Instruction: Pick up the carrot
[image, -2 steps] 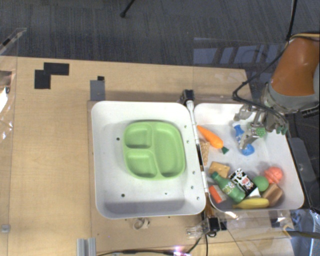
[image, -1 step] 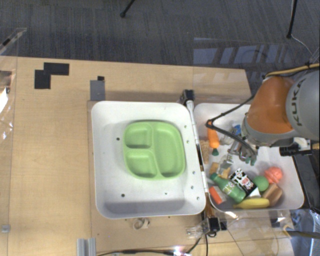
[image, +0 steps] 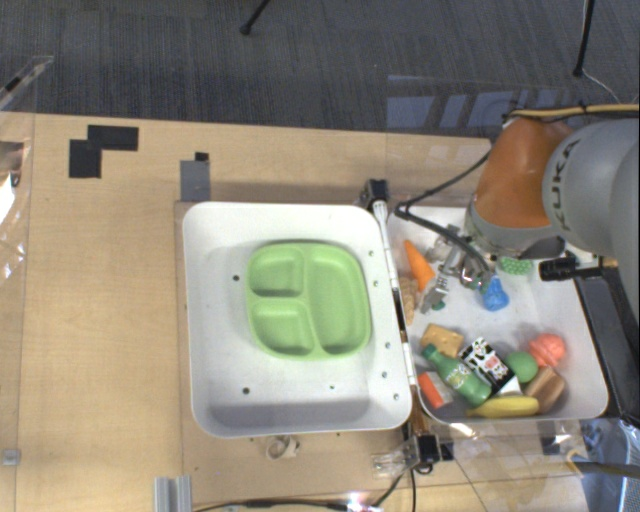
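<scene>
The carrot (image: 417, 262) is a small orange piece lying near the left wall of the right bin (image: 585, 345), toward its far end. My gripper (image: 440, 285) hangs just right of and slightly nearer than the carrot, fingers pointing down-left into the bin. One metal fingertip (image: 436, 292) sits close beside the carrot's near end. The fingers stand slightly apart with nothing visibly between them. The grey arm with its orange band (image: 515, 180) covers the bin's far right corner.
The left bin (image: 205, 300) holds a green divided plate (image: 305, 300). In the right bin lie a blue piece (image: 494, 294), a green bottle (image: 458, 374), a yellow banana (image: 507, 406), a pink-orange fruit (image: 547, 350), a black-and-white carton (image: 487, 362) and other toy foods.
</scene>
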